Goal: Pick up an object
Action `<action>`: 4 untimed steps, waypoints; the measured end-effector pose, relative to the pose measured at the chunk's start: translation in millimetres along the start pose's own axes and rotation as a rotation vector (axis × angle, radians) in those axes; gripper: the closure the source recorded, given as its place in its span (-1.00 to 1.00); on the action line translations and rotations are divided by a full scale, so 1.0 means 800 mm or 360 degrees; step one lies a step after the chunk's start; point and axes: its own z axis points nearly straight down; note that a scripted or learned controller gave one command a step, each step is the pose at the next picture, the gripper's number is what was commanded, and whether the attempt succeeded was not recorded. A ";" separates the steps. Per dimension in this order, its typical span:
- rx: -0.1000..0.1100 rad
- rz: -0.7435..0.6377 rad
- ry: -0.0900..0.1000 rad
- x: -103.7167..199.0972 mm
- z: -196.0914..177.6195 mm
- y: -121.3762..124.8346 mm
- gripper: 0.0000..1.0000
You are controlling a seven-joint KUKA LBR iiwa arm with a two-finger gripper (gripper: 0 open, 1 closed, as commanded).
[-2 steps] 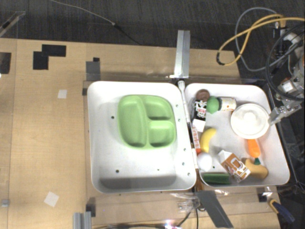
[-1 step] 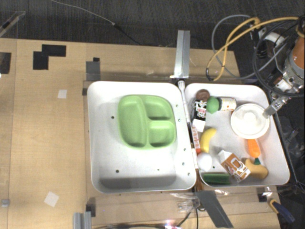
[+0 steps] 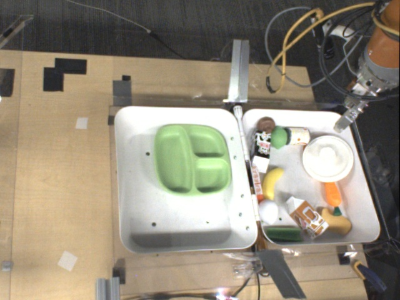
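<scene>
counter (image 3: pixel 56 186): light wood top, black floor beyond at the far edge, a few black cut-out marks at upper left, two small pale squares on the left part.
cables (image 3: pixel 300 30): yellow and black loops on the dark floor at upper right, near the arm.
left bin (image 3: pixel 134 230): shallow, white, rounded corners, touching the right bin along a metal divider strip.
green tray (image 3: pixel 190 158): pale green, three compartments, flat in the upper middle of the left bin.
right bin (image 3: pixel 369 220): shallow, white, crowded with small items.
white bowl (image 3: pixel 327 157): round, upper right area of right bin.
green ball-like item (image 3: pixel 279 137): just left of the bowl, touching a white cylindrical container (image 3: pixel 299 135) lying on its side.
brown round item (image 3: pixel 265 124): top left corner of right bin, just above a black-and-white carton (image 3: pixel 261 144).
banana (image 3: pixel 272 182): yellow, left middle of right bin, above a white ball (image 3: pixel 268 212).
orange carrot-like piece (image 3: pixel 333 194): below the bowl, near the right wall.
brown-and-white packet (image 3: pixel 309 218): lower middle, tilted, beside a tan-yellow item (image 3: pixel 337 224).
dark green item (image 3: pixel 282 234): long, lying along the near wall of right bin.
arm (image 3: pixel 382 49): grey with orange band, at upper right, above the far right corner of right bin.
tool (image 3: pixel 347 115): over the far right rim of right bin, just above the bowl, apart from all items; open or closed cannot tell, nothing seen gripped.
</scene>
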 end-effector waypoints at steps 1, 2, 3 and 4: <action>-0.0002 -0.0268 0.0007 0.003 -0.007 0.002 1.00; -0.0004 -0.0497 0.0007 0.010 -0.028 0.010 1.00; -0.0004 -0.0848 0.0007 0.010 -0.054 0.010 1.00; -0.0008 -0.0929 -0.0006 -0.066 0.013 0.095 1.00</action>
